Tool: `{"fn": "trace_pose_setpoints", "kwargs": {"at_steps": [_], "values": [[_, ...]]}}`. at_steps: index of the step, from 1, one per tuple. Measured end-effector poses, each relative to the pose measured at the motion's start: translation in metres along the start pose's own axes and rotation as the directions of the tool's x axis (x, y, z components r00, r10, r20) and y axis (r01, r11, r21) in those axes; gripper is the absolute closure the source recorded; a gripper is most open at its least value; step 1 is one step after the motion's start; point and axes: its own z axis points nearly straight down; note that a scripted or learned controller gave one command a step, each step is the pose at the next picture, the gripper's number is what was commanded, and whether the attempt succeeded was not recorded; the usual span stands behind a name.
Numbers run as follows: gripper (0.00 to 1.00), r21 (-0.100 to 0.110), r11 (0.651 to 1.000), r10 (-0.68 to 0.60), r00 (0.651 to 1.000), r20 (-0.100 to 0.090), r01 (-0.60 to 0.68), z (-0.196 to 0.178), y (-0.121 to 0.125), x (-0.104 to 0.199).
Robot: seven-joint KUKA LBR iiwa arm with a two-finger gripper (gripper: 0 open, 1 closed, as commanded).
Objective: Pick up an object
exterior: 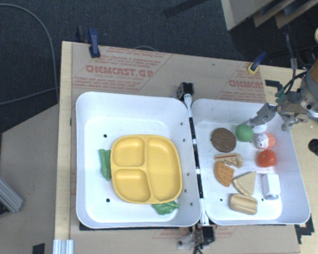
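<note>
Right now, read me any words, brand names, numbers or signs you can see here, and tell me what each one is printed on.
"CHEMCAST GP" in red, on the brown board under the bins, upper left.
The same red print, partly cut off, on the board's upper right.
The smaller red lines around both are too blurred to read.
Nothing readable on the yellow tray or the white bins.

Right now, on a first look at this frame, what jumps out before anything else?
The big yellow plastic divided tray fills the middle of the left white bin, with green leafy pieces poking out from under its edges. In the right white bin, toy foods cluster together: a brown round patty, a red tomato, bread pieces. The claw hangs over that bin's far edge.
</note>
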Motion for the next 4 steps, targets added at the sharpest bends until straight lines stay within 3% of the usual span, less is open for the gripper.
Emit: {"fn": "trace_pose_setpoints", "kwargs": {"at_steps": [1,2,3,4], "values": [[0.00,-0.001,1.000,0.000,1.000,0.000,0.000,0.140,-0.044,0.047],[0.00,0.001,1.000,0.001,1.000,-0.001,-0.001,0.140,-0.078,0.067],[1.00,-0.004,1.000,0.001,1.000,0.000,-0.001,0.129,-0.076,0.067],[1.00,-0.003,1.000,-0.001,1.000,0.000,0.001,0.039,0.010,0.115]]}}
